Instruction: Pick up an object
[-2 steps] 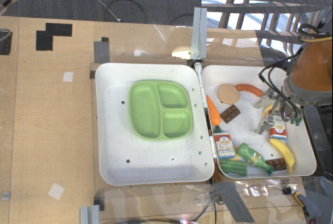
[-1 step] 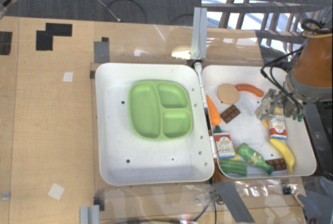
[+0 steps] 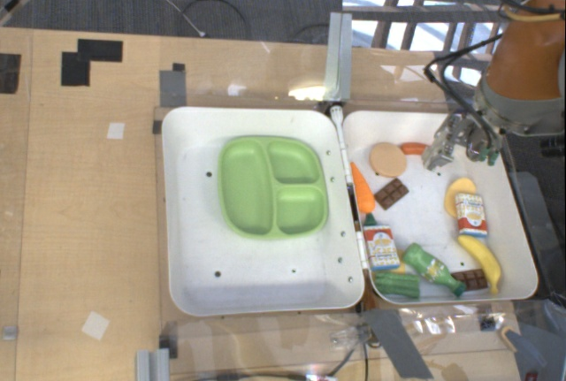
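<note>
Objects crowd the right bin (image 3: 523,278): a round tan cookie (image 3: 387,160) with a red sausage (image 3: 413,148) partly hidden behind it, a chocolate piece (image 3: 390,192), carrot (image 3: 362,186) and banana (image 3: 484,259). The gripper (image 3: 462,140) hovers near the sausage, too blurred to tell its opening. The left bin (image 3: 190,282) holds a green divided plate (image 3: 271,186).

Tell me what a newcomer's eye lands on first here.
The green divided plate stands out, lying alone in the left bin. Next comes the clutter of toy food in the right bin, with a banana near its right wall. The gripper hangs over that bin's upper right.
</note>
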You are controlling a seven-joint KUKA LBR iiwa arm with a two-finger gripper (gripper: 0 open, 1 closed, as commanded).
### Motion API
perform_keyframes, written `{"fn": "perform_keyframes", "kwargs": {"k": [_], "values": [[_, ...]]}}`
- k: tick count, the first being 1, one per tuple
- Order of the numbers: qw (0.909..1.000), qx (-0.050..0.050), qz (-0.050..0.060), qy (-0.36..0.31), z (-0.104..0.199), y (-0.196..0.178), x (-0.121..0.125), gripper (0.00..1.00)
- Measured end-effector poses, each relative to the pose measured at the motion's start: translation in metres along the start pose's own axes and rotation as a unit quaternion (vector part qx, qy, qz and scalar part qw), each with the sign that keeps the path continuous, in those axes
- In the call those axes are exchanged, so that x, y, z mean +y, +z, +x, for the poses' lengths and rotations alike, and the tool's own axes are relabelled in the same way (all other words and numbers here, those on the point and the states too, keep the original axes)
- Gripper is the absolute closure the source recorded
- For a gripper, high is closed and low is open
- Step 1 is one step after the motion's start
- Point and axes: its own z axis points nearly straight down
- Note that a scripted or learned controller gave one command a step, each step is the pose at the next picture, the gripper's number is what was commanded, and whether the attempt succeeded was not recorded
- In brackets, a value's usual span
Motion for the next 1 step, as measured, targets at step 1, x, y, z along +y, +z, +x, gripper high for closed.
{"fn": "perform_keyframes", "kwargs": {"k": [1], "values": [[1.0, 0.002, 0.001, 0.001, 0.0006, 0.0019, -0.0024, 0.0]]}}
